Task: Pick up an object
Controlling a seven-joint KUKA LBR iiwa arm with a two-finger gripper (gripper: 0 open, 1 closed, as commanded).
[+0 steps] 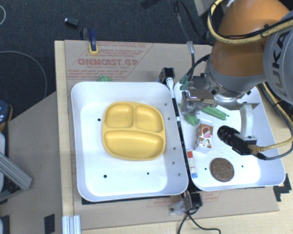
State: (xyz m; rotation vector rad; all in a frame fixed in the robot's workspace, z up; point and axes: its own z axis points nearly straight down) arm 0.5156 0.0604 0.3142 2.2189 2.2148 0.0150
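1. Nearest in the right bin (269,156) lies a brown disc (221,169), flat on the white floor, towards the near rim.
2. Just left of it, against the wall shared with the other bin, lies a thin red, white and blue stick (190,162), running along that wall.
3. A step farther stands a small carton (204,137), red, white and brown, tilted a little, apart from the disc.
4. Beyond the carton lies a green piece (214,112), long and slanted; a second green scrap (191,117) sits just left of it.
5. My gripper (190,105) hangs over that far-left part of the right bin, right above the green scrap. I cannot tell whether it is apart or together, nor whether it touches anything; I see nothing held in it.
6. In the left bin (88,145) a yellow divided plate (134,130) lies upright near the middle, well apart from my tool.
7. Farthest, both bins rest on a cardboard sheet (112,57) with red lettering, and a blue and yellow clamp (93,43) grips its far edge.
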